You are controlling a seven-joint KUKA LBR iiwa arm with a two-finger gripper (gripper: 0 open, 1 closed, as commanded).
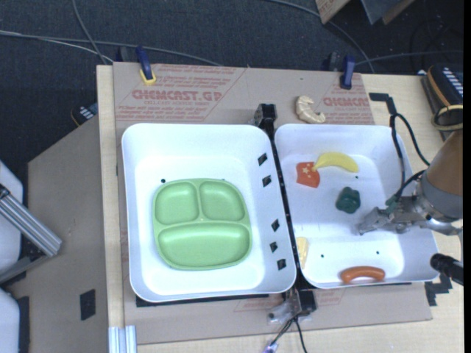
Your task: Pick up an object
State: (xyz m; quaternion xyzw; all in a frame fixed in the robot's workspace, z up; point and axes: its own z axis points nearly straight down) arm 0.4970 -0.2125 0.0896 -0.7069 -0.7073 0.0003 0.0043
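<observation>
- Over by the right edge of the desk, the gripper (366, 226) hangs low inside the right bin (383, 140), fingers looking nearly closed with nothing between them.
- Closest thing to it is a dark green object (348, 199), just up-left of the fingertips, not touching.
- Further toward the bin's back wall sit a yellow banana (337, 162) and a red piece (307, 174), right beside each other.
- An orange sausage-shaped thing (362, 274) lies along the bin's front edge, and a small yellow bit (302, 251) hugs its left wall.
- Left bin (140, 197) has a green divided plate (201, 223).
- A beige lump (310, 109) sits on the desk behind the bins.
</observation>
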